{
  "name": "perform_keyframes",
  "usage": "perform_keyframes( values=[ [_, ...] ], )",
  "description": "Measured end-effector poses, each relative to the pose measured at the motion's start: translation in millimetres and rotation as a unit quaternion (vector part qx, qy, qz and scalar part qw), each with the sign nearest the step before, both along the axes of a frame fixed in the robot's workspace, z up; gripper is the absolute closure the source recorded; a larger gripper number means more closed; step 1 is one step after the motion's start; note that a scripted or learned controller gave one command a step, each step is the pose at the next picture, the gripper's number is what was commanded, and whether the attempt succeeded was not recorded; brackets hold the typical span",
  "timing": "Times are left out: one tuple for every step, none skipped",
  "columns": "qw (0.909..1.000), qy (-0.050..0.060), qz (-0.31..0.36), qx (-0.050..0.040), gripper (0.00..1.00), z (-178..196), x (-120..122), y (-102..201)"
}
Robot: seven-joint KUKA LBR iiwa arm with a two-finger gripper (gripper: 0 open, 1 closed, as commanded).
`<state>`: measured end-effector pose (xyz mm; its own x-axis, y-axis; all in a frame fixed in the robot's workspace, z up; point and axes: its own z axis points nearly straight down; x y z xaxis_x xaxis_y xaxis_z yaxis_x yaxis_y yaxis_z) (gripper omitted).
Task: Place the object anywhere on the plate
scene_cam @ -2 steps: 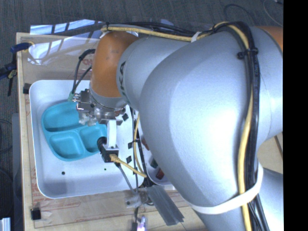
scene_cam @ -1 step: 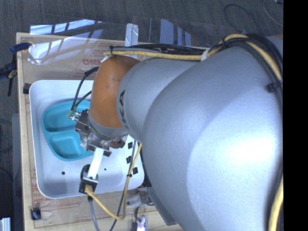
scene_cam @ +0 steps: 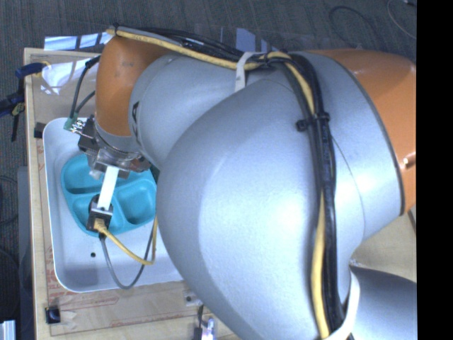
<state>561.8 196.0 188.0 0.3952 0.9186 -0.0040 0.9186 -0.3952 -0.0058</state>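
The grey arm (scene_cam: 269, 204) reaches in from the right and looms close under the camera, its broad rounded links spreading across much of the view. It bends towards the left, where the orange band (scene_cam: 117, 76) sits above the wrist (scene_cam: 106, 142). The wrist points downward, away from the camera, with the gripper (scene_cam: 117, 165) beneath it and largely hidden by it. Black and yellow cables (scene_cam: 315, 140) run along the arm's upper surface, bound by a pale tie (scene_cam: 241, 69). Another orange section (scene_cam: 389, 119) shows at the upper right.

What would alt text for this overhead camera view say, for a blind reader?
A large grey robot arm with an orange band reaches from the right over a blue divided plate lying in a shallow white bin.
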Motion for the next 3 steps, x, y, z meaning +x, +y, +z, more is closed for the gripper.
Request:
perform_keyframes(
  values=[
    [0.994,-0.006,0.109,0.0017,1.0,-92,-44,22],
    [0.9963,0.03,0.08,0.0114,1.0,-98,1,0],
    [0.9904,0.0,0.138,0.0013,1.0,-77,-22,23]
  ],
)
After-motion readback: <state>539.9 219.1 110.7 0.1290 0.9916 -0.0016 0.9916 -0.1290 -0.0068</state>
